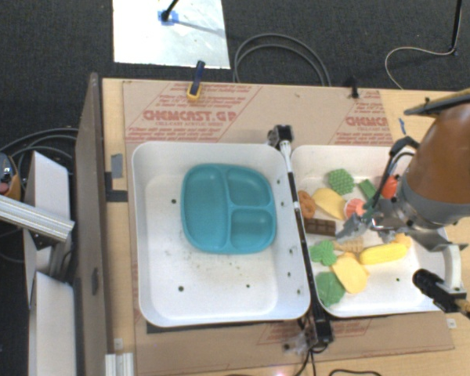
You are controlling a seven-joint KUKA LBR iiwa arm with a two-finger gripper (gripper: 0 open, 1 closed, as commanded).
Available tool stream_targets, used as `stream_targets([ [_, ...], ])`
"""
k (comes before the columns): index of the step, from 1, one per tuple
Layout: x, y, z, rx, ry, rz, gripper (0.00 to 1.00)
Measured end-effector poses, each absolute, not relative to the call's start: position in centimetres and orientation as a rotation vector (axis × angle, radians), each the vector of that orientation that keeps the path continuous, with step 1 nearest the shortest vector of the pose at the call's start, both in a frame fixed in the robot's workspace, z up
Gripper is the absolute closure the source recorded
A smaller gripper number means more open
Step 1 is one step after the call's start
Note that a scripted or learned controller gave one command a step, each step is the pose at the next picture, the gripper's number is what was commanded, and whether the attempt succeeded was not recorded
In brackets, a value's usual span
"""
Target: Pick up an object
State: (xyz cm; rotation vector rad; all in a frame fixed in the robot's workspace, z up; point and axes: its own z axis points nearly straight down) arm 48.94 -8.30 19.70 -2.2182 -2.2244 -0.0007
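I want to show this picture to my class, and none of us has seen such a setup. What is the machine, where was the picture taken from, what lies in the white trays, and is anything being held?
The picture comes from one camera fixed above a bench, looking down at a slant. The machine is a robot arm, grey with an orange band, reaching in from the right. Its gripper is the part meant to grasp things.

Two shallow white bins sit side by side. The left bin holds a teal plastic plate with three compartments. The right bin holds a heap of small toy foods, among them a long yellow piece, a green bumpy round piece and a dark brown bar.

The gripper hangs low over the heap. I cannot tell whether it holds anything.
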Motion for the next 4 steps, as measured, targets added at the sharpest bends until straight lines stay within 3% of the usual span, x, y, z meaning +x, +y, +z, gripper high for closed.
stream_targets([
  [1,48.9,-10.1,9.2,-2.218,-2.217,0.007,0.00],
  [2,49.1,-10.0,10.8,-2.221,-2.224,-0.003,1.00],
  [3,58.3,-13.5,14.0,-2.225,-2.236,-0.009,1.00],
  [4,57.9,-13.4,13.7,-2.220,-2.226,-0.003,0.00],
])
